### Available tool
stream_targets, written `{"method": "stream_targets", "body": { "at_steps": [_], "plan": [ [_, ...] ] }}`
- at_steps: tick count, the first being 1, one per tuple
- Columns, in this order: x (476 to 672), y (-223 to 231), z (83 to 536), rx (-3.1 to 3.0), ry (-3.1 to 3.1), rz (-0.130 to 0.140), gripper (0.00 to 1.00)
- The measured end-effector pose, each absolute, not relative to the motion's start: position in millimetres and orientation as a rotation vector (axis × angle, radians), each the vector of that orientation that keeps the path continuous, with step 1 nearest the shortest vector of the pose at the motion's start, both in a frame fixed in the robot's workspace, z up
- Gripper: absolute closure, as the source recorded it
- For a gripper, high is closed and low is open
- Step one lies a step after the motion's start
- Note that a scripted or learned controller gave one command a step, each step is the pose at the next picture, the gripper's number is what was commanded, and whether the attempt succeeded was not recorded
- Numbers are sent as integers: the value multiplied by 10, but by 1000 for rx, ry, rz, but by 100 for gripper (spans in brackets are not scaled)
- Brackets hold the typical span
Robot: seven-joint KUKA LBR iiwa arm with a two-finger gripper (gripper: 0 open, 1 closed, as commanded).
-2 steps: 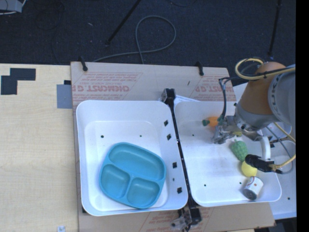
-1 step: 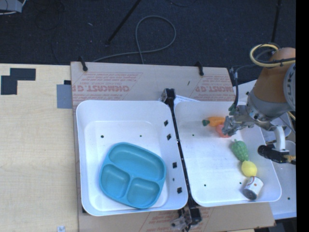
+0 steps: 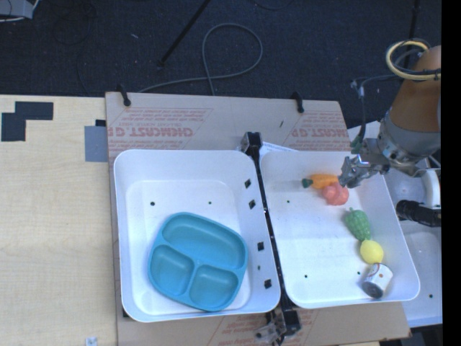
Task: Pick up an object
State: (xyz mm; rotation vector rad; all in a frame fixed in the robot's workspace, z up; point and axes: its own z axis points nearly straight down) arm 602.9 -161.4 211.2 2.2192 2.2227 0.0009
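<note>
End effector (image 3: 351, 173) low over right bin (image 3: 317, 280), just above pink toy (image 3: 336, 194) beside carrot (image 3: 322, 182). Can't tell its opening. Nothing lifted yet; grasp and lift remain.

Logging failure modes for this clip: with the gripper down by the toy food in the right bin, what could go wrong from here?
1. The gripper sits just above the pink toy, which touches the orange carrot; closing there could nudge one aside or catch both.
2. Both lie near the right bin's far wall, so a pushed toy may wedge against it.
3. The green toy and lemon lie close by and could get knocked.
</note>
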Motion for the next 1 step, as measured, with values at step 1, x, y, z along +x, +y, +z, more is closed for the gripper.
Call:
{"method": "stream_targets", "body": {
  "at_steps": [1],
  "plan": [
    [6028,-1610,2053,2220,2226,-4,100]
  ]
}}
